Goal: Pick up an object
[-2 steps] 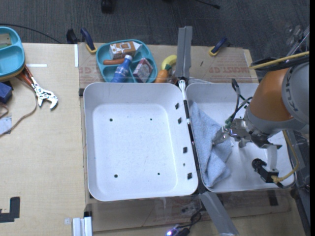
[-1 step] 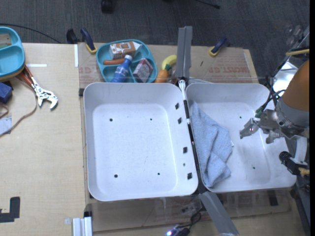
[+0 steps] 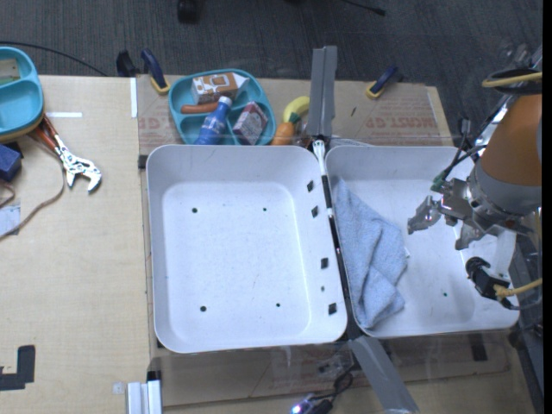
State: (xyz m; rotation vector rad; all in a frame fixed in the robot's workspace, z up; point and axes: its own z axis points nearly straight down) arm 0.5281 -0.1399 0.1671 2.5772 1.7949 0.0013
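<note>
Two bins: shallow white trays side by side on the table [image 3: 78, 300], touching along a hinged middle seam
Left bin [image 3: 172, 231]: bare white floor with a few small dark dots
Right bin [image 3: 431, 304]: holds one grey-blue cloth
Cloth [image 3: 369, 253]: crumpled, lying along the right bin's left wall, running from near the bin's far corner to its near edge; one fold bulges toward the bin's middle
Arm [image 3: 517, 145]: grey with an orange band, entering from the right over the right bin's far right part
Hand [image 3: 442, 218]: metal fingers hanging above the right bin's floor, just to the right of the cloth and apart from it; nothing between the fingers; whether they are spread or pressed together cannot be told at this angle
Cabling: black cable with a yellow fitting [image 3: 487, 281] loops below the wrist
Teal tray [image 3: 222, 106]: behind the left bin, carrying a small box, a blue bottle, an orange-red item and a dark packet
Banana [image 3: 296, 110]: just right of the teal tray, by the grey upright post [image 3: 323, 84]
Wrench [image 3: 76, 166]: far left on the table, beside a second teal tray [image 3: 17, 89]
Clamps: blue-handled, one at the table's far edge left [image 3: 155, 72], one right [image 3: 381, 83]
</note>
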